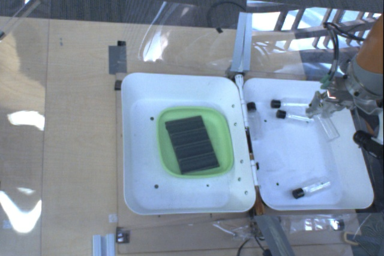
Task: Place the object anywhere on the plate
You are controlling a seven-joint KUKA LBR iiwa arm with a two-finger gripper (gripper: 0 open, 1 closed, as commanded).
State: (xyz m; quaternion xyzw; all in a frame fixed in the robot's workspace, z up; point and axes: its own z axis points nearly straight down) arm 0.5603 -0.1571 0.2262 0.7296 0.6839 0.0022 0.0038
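A green plate sits in the left white bin, and a dark grey ribbed block lies on it. In the right bin lie clear vials with black caps: one at the back and one near the front edge. Two loose black caps lie near the back left. My gripper hangs over the right bin's back right area, beside the back vial's open end. A clear tube-like piece lies just below the gripper.
The two bins meet at a hinged middle edge. A metal post stands behind that joint. Clear plastic sheeting covers the wooden bench behind and to the left. The grey arm with its orange band fills the right side.
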